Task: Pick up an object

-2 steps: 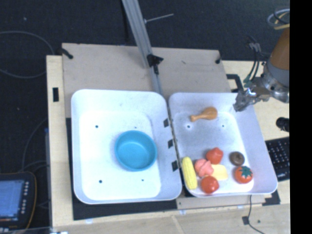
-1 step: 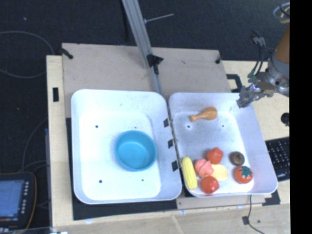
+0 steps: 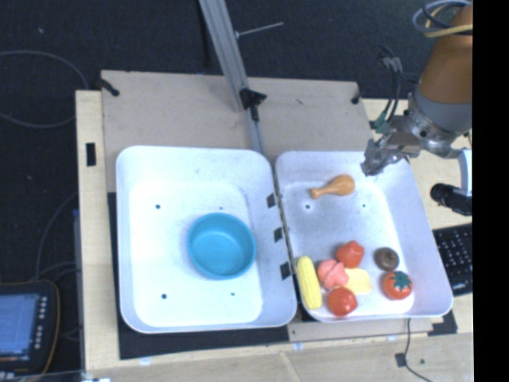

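Hovering just right of the tan plastic drumstick (image 3: 334, 186), hand (image 3: 374, 164), closure indeterminable, should centre over it before descending.

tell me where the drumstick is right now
The drumstick lies alone at the far end of the right bin, just left of the end effector and well apart from the toy food clustered at the near end.
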{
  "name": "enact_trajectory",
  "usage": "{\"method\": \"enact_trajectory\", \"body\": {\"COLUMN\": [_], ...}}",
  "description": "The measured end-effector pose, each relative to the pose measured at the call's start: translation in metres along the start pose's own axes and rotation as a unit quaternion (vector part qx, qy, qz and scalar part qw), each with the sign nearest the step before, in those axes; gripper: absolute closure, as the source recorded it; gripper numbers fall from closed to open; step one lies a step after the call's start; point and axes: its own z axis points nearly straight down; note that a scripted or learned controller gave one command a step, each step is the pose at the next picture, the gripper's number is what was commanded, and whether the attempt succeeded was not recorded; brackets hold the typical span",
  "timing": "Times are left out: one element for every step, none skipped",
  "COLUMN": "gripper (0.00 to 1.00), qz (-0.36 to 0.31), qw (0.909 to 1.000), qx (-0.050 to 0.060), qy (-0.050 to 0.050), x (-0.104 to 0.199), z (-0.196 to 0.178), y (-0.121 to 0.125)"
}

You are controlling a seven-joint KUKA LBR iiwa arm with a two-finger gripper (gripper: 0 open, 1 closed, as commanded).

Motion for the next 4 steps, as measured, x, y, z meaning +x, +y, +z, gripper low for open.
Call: {"method": "enact_trajectory", "body": {"gripper": [1.00, 1.00, 1.00, 1.00], "qz": [0.000, 0.000, -0.001, -0.001], "qw": [1.0000, 1.0000, 1.0000, 1.0000], "qx": [0.001, 0.003, 0.000, 0.000], "qy": [0.000, 0.000, 0.001, 0.000], "x": [0.057, 0.111, 0.164, 0.219], "z": [0.014, 0.027, 0.015, 0.011], "y": [0.010, 0.015, 0.023, 0.027]}}
